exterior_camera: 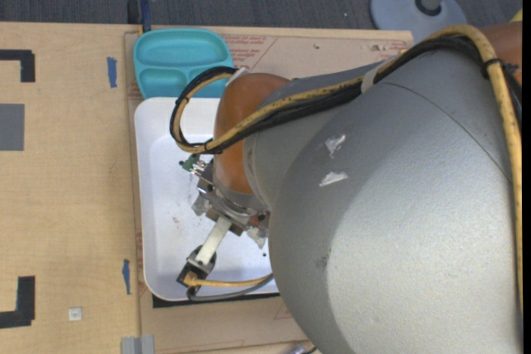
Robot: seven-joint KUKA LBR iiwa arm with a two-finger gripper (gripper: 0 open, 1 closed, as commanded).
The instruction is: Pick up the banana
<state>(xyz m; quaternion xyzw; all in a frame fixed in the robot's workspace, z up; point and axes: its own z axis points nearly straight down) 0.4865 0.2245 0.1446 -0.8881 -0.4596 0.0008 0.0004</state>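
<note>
The grey arm with its orange band (249,128) reaches in from the right and covers most of the view. Its wrist hangs low over the left white bin (158,203). The gripper (219,208) shows as a metal body under the orange band, pointing down into the middle of that bin. The arm hides the bin floor beneath it and to its right.
A teal divided tray (181,58) lies against the far rim of the left bin. The bare white floor of the bin shows along its left side. The cardboard bench top (66,178) stretches to the left. A grey round stand base (406,4) sits on the floor behind.
</note>
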